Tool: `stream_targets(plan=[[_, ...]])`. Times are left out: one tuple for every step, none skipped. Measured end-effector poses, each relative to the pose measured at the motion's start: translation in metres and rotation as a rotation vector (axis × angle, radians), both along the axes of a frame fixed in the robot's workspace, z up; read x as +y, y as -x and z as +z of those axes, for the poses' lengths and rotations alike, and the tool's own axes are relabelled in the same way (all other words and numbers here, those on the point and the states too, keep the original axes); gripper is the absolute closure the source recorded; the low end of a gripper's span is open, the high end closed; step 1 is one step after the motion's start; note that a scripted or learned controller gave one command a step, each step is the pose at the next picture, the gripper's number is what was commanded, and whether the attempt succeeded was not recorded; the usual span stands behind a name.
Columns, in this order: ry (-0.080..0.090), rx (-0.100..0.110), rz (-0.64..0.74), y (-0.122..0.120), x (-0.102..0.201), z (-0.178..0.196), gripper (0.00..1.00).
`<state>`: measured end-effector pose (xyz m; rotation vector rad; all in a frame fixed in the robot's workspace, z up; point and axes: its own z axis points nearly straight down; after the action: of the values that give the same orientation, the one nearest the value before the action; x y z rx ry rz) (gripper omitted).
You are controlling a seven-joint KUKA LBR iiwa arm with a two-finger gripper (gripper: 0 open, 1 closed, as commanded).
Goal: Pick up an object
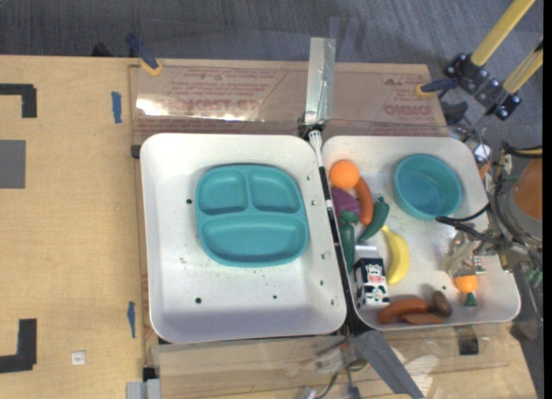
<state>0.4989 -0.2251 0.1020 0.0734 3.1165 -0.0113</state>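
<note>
The right bin (431,149) holds a pile of toy food along its left wall: an orange (343,173), a purple piece (348,202), a green pepper (373,219), a banana (397,255), a small black-and-white carton (372,282) and a brown sausage (405,308). A small orange carrot (466,284) with a green top lies near the bin's right front corner. My gripper (468,255) hangs low at the bin's right side, just above and behind the carrot. Cables partly hide it.
A teal bowl (427,185) stands at the back of the right bin. The left bin (164,242) carries a teal divided plate (252,215). A metal divider (319,87) rises behind the bins, and yellow struts (509,18) stand at the upper right.
</note>
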Motion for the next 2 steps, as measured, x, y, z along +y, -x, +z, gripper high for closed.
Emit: stream_targets(plan=[[-0.003, 0.011, 0.068, 0.014, 0.002, -0.012, 1.00], [0.000, 0.015, 0.299, -0.017, 0.002, -0.013, 1.00]])
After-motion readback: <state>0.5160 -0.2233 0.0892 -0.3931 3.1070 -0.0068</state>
